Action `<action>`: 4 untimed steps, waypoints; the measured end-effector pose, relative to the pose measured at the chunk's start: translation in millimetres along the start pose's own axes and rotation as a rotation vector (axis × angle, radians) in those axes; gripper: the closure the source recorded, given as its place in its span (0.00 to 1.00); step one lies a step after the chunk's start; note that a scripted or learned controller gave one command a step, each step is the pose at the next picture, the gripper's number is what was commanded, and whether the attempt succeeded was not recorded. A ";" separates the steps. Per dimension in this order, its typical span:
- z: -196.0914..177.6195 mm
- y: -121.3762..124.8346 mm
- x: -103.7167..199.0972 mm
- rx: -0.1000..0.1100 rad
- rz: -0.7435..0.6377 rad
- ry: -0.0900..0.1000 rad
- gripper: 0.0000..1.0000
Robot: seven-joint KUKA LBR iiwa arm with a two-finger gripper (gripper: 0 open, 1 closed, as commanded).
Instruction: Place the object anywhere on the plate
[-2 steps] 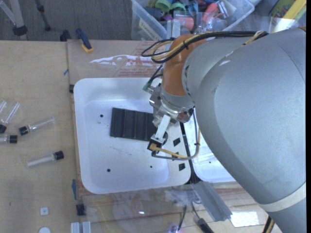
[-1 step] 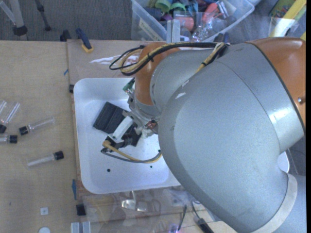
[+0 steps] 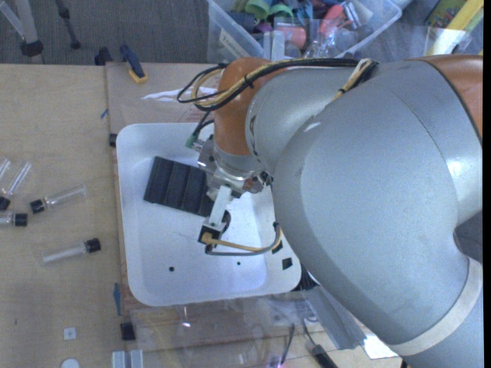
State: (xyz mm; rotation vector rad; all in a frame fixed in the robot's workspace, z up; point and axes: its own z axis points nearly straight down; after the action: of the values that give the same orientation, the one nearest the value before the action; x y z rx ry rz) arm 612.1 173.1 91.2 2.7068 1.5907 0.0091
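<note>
Gripper (image 3: 227, 176) hung low over the white bin (image 3: 130, 228), seen from above past the bulky smooth grey arm (image 3: 368, 205) and its glossy orange band (image 3: 238, 79). Couldn't tell how far it was open or whether it had hold of anything; the wrist hid that.

Black slab (image 3: 175, 182): flat, rectangular, matte, ribbed into parallel strips. It lay on the bin floor just beside the gripper, toward the view's left, with its nearer edge running out of sight under the gripper.

Two tiny black specks (image 3: 171, 267) sat on the smooth bin floor, below the gripper in the view.

Well apart from the gripper, out on the pale wood bench (image 3: 54, 113) toward the view's left: clear tube-shaped vials (image 3: 61, 198) with black caps, scattered.

Beyond the gripper, at the view's top: a clear plastic tub (image 3: 222, 21) heaped with colourful toys. A blue clip (image 3: 132, 63) sat near the bin's far corner.
</note>
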 end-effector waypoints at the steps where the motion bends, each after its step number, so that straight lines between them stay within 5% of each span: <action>1: 4.4 35.4 42.3 0.016 -0.332 -0.024 1.00; 2: -0.8 -26.4 -21.3 -0.002 -0.214 0.006 1.00; 3: 0.9 23.4 6.2 0.000 0.012 0.002 1.00; 4: 5.1 30.8 59.5 0.000 0.298 -0.028 1.00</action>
State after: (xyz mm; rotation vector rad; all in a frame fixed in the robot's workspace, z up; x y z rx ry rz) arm 668.0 210.1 86.5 2.9007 1.1661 -0.0281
